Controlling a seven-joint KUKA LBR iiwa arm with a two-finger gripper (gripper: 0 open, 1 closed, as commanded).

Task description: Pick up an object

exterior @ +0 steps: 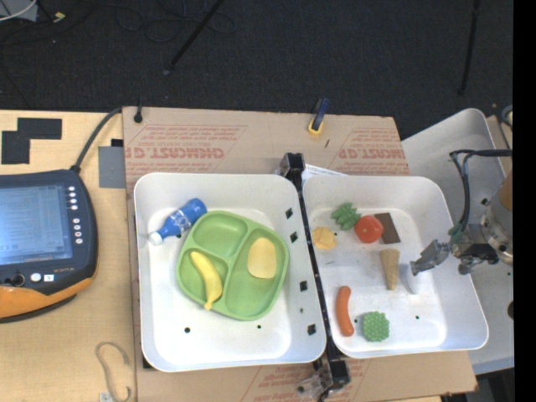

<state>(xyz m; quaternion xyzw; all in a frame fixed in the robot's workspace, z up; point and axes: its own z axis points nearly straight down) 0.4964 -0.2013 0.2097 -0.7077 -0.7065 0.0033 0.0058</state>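
Observation:
The right bin (435, 193) holds several small things: a green leafy piece (344, 216), a red tomato (368, 229), a brown block (388, 226), a yellow lump (324, 239), a tan cone (390, 268), an orange-red sausage (344, 310) and a green knobbly ball (375, 327). My gripper (449, 260) hangs over that bin's right side, to the right of the cone. Its fingers stand apart and open, with nothing between them; one grey fingertip (424, 260) points left towards the cone.
The left bin (159, 308) carries a green divided plate (239, 300) with a banana (206, 276) and a yellow piece (262, 259), plus a blue bottle (178, 219). A tablet (38, 233) lies at far left. A black divider (303, 258) runs between the bins.

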